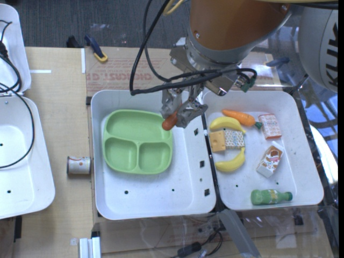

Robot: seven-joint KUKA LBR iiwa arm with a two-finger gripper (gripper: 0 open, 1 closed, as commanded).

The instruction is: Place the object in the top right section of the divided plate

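Observation:
A green divided plate [138, 142] lies in the left bin, with one long section at the back and two smaller ones in front. My gripper [176, 117] hangs over the plate's back right corner, shut on a small orange-red sausage-like object [170, 122] that pokes out between its fingers. The object sits just above the plate's right rim.
The right bin [301, 195] holds two bananas [230, 163], a carrot [239, 116], a cheese-like block [217, 141], two small cartons [270, 160] and a green bottle [271, 196]. A small can [79, 165] lies on the bench left of the left bin [156, 198]. Cables hang from the arm above the plate.

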